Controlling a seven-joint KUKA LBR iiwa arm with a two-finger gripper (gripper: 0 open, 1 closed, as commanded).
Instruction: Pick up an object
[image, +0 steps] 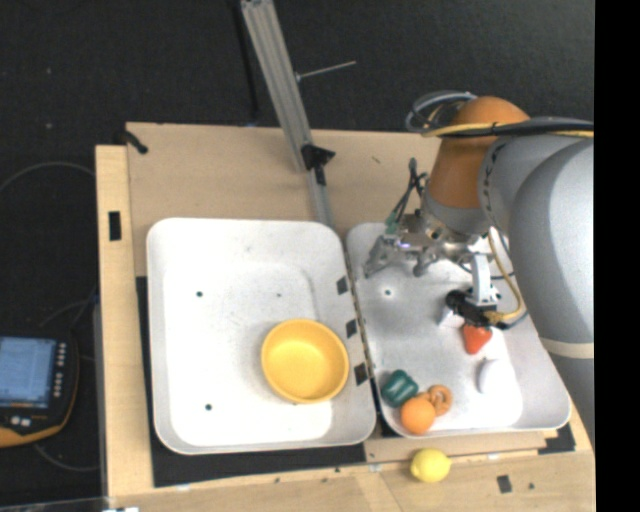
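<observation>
Loose yellow plastic lemon (430, 465) sits outside the bins; end effector (405, 250), aperture unclear, risks closing on nothing.

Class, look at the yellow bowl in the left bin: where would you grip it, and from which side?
Grip the yellow bowl by its rim, coming straight down from above: it sits upright and open, so one finger can probably go inside the wall and one outside.

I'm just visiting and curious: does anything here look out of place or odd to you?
One thing stands out: a lemon lies on the bench below the right bin, outside its rim, while the other small items, such as the orange and the green block, sit inside that bin. The yellow bowl sits upright in the left bin.
</observation>
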